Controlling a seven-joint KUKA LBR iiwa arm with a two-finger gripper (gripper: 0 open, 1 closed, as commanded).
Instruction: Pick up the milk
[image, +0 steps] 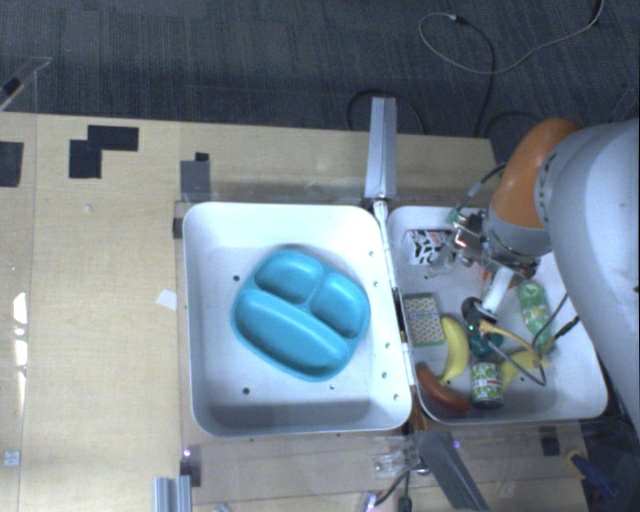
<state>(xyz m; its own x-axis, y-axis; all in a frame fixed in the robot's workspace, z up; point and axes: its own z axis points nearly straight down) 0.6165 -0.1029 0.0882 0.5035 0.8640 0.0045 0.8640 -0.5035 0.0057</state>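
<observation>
The milk is a small white carton with black cow patches. It lies in the far left corner of the right bin. My gripper hangs just to the right of the carton, at about its height in the view, on the end of the grey arm with the orange band. The wrist body hides the fingertips. I cannot make out whether the gripper touches the carton.
A blue divided plate lies in the left bin. The right bin also holds a green-yellow sponge, a banana, a reddish-brown sausage, a small jar and a green bottle, crowded toward its front.
</observation>
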